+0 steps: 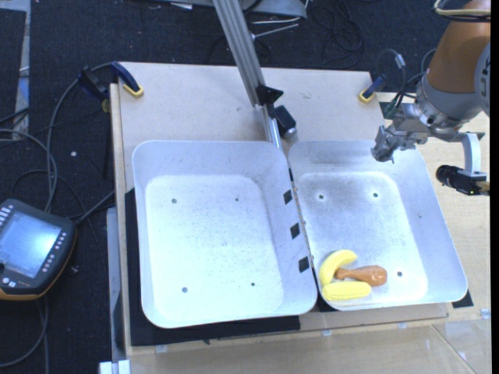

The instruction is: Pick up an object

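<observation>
Approach step, judged: grey two-finger gripper [383, 153] hovers over far rim of right shallow white bin [437, 232]; finger state cannot be told. Targets, yellow curved banana-shaped toy [337, 263] touching brown drumstick-shaped toy [366, 275], lie at near edge. Next: travel nearward, descend.

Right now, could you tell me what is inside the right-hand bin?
The right-hand bin holds a yellow banana, a second yellow piece and a brown drumstick-shaped toy, clustered at its near left corner. What lies beneath them is hidden.

The gripper [385, 151] is hovering over the right bin's [437, 232] far rim, well apart from the bananas [340, 276] and chicken drumstick [368, 274] lying at that bin's near edge
</observation>
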Robot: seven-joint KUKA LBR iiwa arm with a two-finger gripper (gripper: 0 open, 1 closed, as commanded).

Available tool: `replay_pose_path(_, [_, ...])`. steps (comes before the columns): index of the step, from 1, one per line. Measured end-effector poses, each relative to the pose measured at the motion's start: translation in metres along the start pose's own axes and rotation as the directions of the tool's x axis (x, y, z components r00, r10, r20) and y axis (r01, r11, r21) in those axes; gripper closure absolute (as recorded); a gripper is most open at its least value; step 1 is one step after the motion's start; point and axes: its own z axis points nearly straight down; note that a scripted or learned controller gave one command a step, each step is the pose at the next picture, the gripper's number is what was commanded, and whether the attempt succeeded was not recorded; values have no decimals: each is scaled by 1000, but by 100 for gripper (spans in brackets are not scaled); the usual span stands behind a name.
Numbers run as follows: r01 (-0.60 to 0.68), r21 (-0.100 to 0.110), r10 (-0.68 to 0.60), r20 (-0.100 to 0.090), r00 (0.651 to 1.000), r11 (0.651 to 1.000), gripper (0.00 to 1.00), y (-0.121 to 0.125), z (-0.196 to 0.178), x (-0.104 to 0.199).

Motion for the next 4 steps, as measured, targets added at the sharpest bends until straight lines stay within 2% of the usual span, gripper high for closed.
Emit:
replay_pose_path(1, [1,-1,-1,0,1000,1000,100,-5,-58,6])
replay_pose_path(2, [1,4,-1,-1,1000,1000,100,-5,-66,6])
replay_pose_path(3, [5,5,-5,-2,1000,1000,100,-18,-68,58])
replay_pose_path(4, [3,6,-3,-2,1000,1000,100,-36,-50,101])
